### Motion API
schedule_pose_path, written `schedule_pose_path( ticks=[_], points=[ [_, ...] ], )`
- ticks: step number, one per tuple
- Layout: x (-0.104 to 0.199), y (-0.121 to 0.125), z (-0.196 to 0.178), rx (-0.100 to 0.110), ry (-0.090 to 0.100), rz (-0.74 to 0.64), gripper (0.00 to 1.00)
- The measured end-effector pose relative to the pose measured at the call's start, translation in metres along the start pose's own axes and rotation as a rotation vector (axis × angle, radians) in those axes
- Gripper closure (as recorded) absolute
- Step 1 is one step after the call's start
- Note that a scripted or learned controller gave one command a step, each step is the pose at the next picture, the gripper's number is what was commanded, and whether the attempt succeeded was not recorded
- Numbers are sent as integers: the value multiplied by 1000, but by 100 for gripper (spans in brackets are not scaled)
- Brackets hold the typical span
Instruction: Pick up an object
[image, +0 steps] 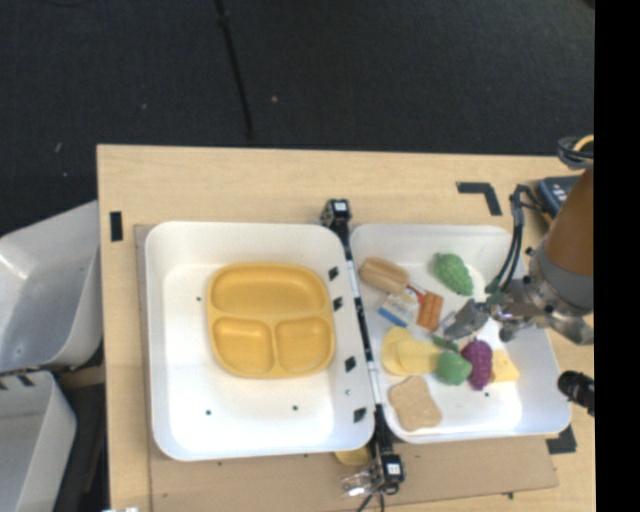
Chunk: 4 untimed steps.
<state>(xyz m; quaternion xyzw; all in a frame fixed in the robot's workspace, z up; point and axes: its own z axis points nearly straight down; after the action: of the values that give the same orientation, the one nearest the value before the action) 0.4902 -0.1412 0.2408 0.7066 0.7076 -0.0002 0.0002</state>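
So nothing's been picked up yet, as far as I can tell. All the toy food sits in the right bin: a bread slice at about 7 o'clock of the pile, a yellow piece just above it, a green lump and purple grapes touching each other near the middle, a green veg up at 12, a brown roll at 10 o'clock, and an orange bit beside a small blue-white thing. The left bin has a yellow divided plate in it.

The arm comes in from 3 o'clock and the pincer is low over the right bin, just at 12 o'clock of the grapes and green lump. Honestly it's a grey blur there, so I can't tell whether it's apart or together, and I don't see anything sitting in it. It looks close to the yellow piece and the green lump, but whether it touches either, no idea.

My guess: it's in the reach/descend part, with the grab and lift left to do.
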Motion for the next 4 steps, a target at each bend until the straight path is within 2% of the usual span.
schedule_pose_path(
  ticks=[1,2,3,4],
  points=[
    [24,-1,51,4,1,-3,0],
    [44,41,112,3,1,-3,0],
    [49,32,81,4,0,2,0],
    [107,1,-42,-12,3,-7,0]
  ],
)
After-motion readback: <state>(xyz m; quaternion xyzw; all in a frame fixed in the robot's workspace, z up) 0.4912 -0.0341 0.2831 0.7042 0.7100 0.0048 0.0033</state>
